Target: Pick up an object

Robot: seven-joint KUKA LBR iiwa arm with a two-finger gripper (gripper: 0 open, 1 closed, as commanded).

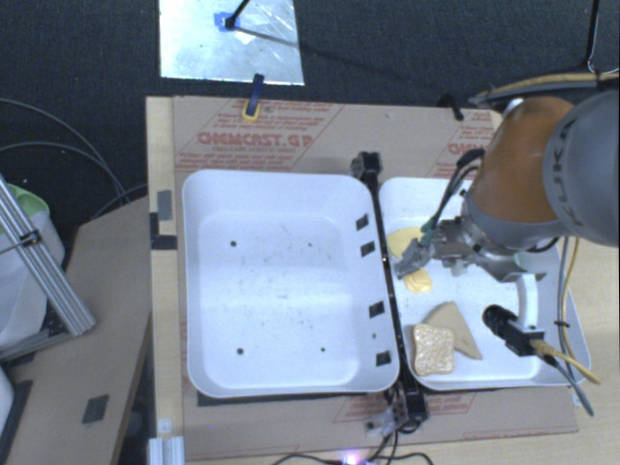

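Note:
In the right bin (542, 371), my gripper (415, 257) hangs low at the left side, close to the divider. A yellow object (404, 237) pokes out above the gripper, and a second yellow patch (418, 281) shows just below it. The gripper hides whatever lies between the two, so I cannot tell whether they are one piece. Nearer the front lie a tan wedge (453, 322) and a square, rough, pale-yellow block (433, 349) that touches it. The grey arm with its orange band (518, 153) covers the bin's right part.
The left bin (203, 201) lies beside the right one, across a shared rim with black clips (376, 279). Both bins rest on a cardboard sheet (291, 134). A metal frame (39, 269) stands off the bench at the far left.

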